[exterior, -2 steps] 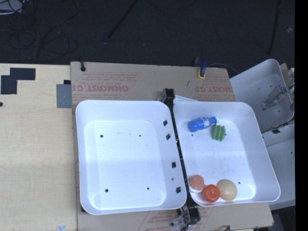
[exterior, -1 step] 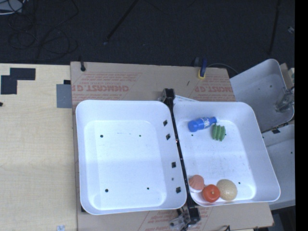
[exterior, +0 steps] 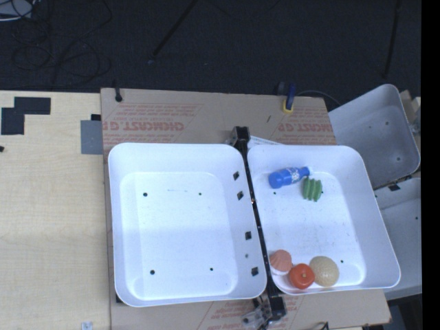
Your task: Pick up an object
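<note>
The right bin (exterior: 357, 184) holds several objects. A blue bottle (exterior: 288, 177) lies on its side near the bin's far left, with a green ridged piece (exterior: 313, 189) just to its right. At the near edge sit a pale pink round item (exterior: 280, 260), a red tomato-like ball (exterior: 301, 276) and a tan round ball (exterior: 324, 270), all close together.
The left bin (exterior: 130, 184) stands beside the right one, joined by a black divider strip (exterior: 249, 205). Both rest on a cardboard sheet (exterior: 172, 119) on the wooden bench. A grey metal plate (exterior: 378, 133) sits at the right. Cables lie on the dark floor behind.
</note>
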`<move>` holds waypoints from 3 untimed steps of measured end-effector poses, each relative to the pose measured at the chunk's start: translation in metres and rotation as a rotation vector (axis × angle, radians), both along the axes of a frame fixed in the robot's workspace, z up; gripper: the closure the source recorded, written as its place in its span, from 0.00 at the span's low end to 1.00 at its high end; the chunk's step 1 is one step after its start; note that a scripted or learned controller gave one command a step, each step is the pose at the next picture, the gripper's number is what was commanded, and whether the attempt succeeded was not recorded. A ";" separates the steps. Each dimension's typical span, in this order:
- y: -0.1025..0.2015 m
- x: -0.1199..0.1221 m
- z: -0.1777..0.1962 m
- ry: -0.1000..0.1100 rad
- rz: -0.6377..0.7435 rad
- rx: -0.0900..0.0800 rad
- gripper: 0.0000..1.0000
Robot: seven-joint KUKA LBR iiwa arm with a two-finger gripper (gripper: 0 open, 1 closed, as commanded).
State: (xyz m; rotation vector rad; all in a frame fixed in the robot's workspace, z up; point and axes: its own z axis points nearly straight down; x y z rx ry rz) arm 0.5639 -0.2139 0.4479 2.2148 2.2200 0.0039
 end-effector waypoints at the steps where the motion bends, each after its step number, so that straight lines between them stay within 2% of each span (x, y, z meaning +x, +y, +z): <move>1: 0.001 -0.042 -0.006 0.009 -0.003 0.004 1.00; 2: 0.000 -0.074 -0.049 0.012 -0.004 0.004 1.00; 3: 0.001 -0.082 -0.154 0.018 -0.003 0.007 1.00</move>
